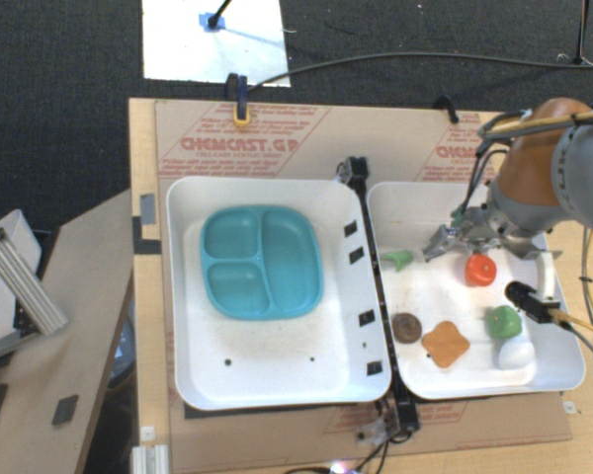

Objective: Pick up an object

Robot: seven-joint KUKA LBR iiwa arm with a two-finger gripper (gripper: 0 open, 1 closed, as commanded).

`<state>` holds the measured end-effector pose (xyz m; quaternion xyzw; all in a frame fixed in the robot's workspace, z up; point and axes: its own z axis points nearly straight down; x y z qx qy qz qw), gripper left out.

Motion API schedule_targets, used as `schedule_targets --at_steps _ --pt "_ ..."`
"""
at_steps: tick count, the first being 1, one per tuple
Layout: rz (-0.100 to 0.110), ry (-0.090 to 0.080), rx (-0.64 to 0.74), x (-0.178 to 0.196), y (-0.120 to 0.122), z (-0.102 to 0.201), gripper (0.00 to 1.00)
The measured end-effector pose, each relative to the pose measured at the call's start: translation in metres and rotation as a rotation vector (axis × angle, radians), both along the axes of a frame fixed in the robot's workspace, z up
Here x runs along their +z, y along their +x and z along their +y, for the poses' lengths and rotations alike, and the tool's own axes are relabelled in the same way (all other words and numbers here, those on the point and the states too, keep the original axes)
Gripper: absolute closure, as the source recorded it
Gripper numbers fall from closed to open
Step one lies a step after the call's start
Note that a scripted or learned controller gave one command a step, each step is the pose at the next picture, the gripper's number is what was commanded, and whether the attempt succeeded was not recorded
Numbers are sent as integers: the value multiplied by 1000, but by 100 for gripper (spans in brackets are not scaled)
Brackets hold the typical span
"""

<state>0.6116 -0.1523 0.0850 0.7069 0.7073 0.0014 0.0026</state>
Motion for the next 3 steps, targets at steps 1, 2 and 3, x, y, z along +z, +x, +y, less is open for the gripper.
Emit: schedule_targets --at_steps 1,2,3 --pt "0 0 1 12 0 0 100" --pt "-2 0 4 76 5 2 100" --pt "-4 -1 4 137 12 -6 100"
